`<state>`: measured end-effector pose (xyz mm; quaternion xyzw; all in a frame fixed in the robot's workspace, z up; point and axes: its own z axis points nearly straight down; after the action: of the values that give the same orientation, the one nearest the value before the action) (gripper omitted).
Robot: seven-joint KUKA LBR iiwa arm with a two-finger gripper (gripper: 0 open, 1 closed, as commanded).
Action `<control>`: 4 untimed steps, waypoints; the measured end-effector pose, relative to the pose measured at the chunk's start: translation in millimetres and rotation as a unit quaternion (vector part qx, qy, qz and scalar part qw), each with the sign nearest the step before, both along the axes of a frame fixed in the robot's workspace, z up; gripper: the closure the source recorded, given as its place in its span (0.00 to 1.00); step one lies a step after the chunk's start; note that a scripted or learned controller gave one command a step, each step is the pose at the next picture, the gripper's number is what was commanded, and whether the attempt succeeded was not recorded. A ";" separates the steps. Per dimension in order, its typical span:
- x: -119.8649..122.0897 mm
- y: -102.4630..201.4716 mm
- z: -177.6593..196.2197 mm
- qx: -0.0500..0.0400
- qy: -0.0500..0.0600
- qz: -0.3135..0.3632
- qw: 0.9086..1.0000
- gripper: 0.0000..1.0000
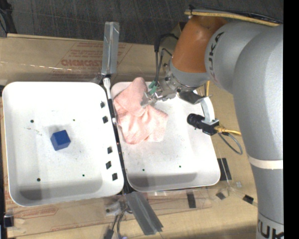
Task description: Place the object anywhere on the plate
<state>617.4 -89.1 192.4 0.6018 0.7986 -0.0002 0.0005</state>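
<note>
Against pink cloth [138, 113], pincer [152, 94].

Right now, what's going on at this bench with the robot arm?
A grey KUKA arm with an orange band reaches in from the right, and its gripper sits low over the right bin, right at the upper edge of a crumpled pink cloth. The cloth lies bunched against that bin's left wall. It looks like a grab at the cloth, though a firm hold can't be confirmed. In the left bin a small blue cube sits alone, untouched. No plate can be made out.
</note>
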 end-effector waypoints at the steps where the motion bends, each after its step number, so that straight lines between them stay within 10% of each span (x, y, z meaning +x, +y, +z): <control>1: 0.5 -0.1 39.4 0.000 0.001 0.002 1.000 1.00; 2: 3.4 50.8 29.9 0.000 0.002 0.204 0.979 1.00; 3: 6.0 103.4 25.0 0.000 0.002 0.396 0.918 1.00; 4: 11.1 152.9 34.2 0.000 0.000 0.572 0.820 1.00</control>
<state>628.5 63.8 226.6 0.0367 0.9993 -0.0002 0.0008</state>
